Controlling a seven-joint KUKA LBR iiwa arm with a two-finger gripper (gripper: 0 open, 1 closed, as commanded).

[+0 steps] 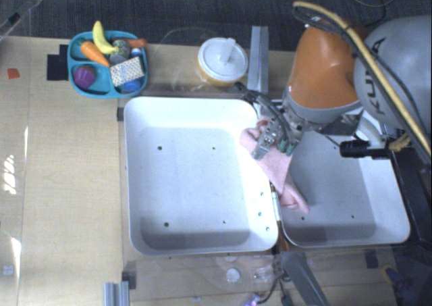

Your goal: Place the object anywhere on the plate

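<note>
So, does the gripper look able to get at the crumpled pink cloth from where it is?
Probably yes. The gripper sits right at the upper end of the crumpled pink cloth, which drapes over the rims between the two white bins, with nothing lying over it.

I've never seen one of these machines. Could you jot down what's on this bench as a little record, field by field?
arm: grey with an orange band, reaching in from the right
gripper: over the seam between the bins, at the pink cloth
pink cloth: draped across both bins' inner rims
left bin: white, shallow
right bin: white, shallow
blue tray: toy food, far left corner
lidded cup: behind the left bin
</note>
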